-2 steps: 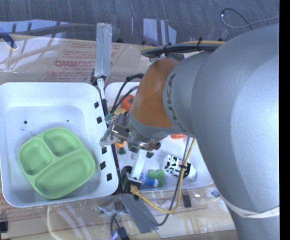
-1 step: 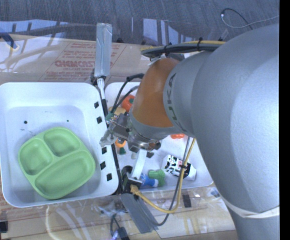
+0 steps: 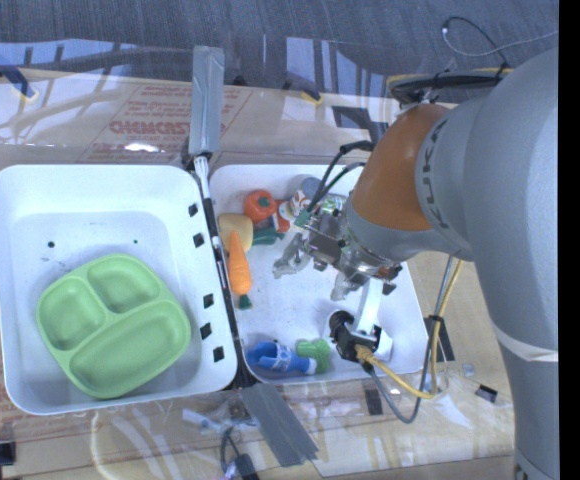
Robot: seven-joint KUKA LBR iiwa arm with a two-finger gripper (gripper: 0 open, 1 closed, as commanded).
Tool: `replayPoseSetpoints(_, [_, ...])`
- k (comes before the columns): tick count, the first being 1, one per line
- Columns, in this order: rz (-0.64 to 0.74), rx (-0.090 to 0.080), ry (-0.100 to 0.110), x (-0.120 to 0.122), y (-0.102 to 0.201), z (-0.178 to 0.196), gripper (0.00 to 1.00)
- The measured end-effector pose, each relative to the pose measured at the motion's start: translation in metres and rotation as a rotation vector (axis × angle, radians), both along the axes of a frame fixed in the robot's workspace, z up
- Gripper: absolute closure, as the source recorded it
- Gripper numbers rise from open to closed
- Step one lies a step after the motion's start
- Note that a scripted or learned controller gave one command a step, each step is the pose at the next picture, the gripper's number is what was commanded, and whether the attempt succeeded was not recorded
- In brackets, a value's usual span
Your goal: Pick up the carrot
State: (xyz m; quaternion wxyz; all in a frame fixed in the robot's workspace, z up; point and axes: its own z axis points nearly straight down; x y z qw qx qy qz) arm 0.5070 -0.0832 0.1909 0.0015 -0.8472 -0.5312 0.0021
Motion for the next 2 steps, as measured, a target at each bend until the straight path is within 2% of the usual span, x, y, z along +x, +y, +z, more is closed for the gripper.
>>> replayPoseSetpoints(1, [-0.053, 0.001, 0.004, -0.0199, 0.0561, -0.0011, 0.0])
replayPoseSetpoints(2, [-0.049, 0.002, 0.008, -0.0195, 0.0563, 0.0079, 1.0])
